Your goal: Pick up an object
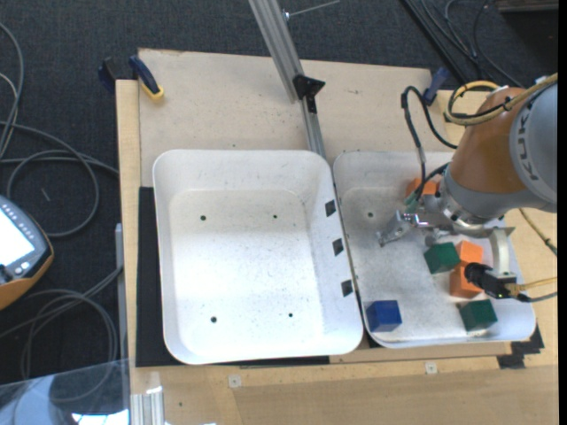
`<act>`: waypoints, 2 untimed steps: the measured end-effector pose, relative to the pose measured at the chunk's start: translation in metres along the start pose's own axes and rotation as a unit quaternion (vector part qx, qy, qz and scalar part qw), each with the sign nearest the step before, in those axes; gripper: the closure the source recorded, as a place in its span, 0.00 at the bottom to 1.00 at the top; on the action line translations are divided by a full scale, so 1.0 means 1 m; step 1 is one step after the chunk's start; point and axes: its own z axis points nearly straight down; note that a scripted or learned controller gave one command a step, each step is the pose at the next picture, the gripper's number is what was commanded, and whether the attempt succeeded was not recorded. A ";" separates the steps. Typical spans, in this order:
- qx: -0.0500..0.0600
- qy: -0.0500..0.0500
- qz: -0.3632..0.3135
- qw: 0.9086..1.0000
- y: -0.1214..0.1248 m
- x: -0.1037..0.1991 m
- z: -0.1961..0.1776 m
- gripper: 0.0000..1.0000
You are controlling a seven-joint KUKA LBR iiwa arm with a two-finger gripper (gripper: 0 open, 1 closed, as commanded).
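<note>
Arm low over right bin (pixel 354 184); gripper (pixel 396 230) hangs above bare floor, grip unreadable from here. Blocks cluster at bin's near-right: green block (pixel 440 258) closest, blue block (pixel 384 314) against front rim. Likely mid-approach.

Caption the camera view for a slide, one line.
KUKA arm's gripper reaches into the right bin among blue, green and orange blocks; left bin alongside.

Grey arm (pixel 505 162), end effector (pixel 394 230) low
</note>
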 end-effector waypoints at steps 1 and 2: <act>0.000 -0.001 0.002 1.000 -0.027 -0.043 0.008 0.00; -0.004 -0.003 0.000 1.000 0.037 -0.086 0.007 0.00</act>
